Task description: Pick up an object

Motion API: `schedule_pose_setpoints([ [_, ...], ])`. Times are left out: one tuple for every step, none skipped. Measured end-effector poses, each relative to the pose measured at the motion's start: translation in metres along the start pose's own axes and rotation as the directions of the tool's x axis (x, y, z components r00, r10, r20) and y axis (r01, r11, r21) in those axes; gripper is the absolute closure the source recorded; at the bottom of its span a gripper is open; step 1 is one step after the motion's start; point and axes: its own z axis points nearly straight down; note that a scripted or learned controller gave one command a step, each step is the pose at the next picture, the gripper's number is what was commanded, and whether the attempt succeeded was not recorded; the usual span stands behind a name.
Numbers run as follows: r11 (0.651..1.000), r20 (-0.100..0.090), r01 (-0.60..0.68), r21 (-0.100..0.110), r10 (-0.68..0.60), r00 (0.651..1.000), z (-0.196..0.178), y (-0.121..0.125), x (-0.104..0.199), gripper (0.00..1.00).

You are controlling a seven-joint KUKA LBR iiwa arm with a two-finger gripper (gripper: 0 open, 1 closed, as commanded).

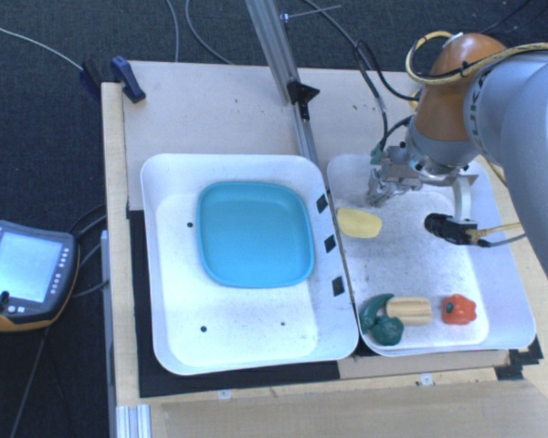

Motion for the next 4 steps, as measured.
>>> schedule_pose_setpoints([
  [1.000, 0.001, -0.001, -0.004, 0.001, 1.000, -0.058, 0.008, -0.007, 1.00],
  [1.000, 0.001, -0.001, -0.004, 0.001, 1.000, -0.117, 0.001, -0.010, 1.00],
  [1.000, 0.000, -0.001, 0.001, 0.001, 1.000, -0.132, 0.001, -0.010, 1.00],
  [1.000, -0.002, 0.004, 0.001, -0.004, 1.000, -0.136, -0.006, 0.048, 1.00],
])
